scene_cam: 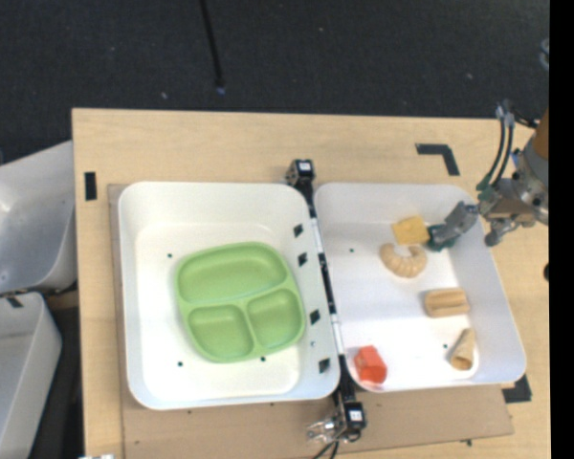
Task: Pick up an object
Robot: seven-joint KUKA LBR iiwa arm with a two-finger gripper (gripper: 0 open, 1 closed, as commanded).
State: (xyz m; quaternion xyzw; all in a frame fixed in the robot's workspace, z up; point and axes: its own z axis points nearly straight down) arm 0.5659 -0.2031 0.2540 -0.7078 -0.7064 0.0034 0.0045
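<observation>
The right bin (364, 218) holds several small items: a yellow block (410, 229), a pale curved piece (404, 260) just below it, a tan log (446, 302), a beige cone (462, 349) and a red piece (369, 366) in the front left corner. My gripper (471, 229) hangs over the bin's far right edge, to the right of the yellow block. It is open. One finger (449, 229) reaches close to the yellow block, and nothing sits between the fingers.
The left bin (143, 228) holds a green divided plate (239, 299). A raised divider with black clips (318, 275) separates the two bins. A white container (24, 223) stands off the bench's left edge. Wooden bench (220, 146) surrounds both bins.
</observation>
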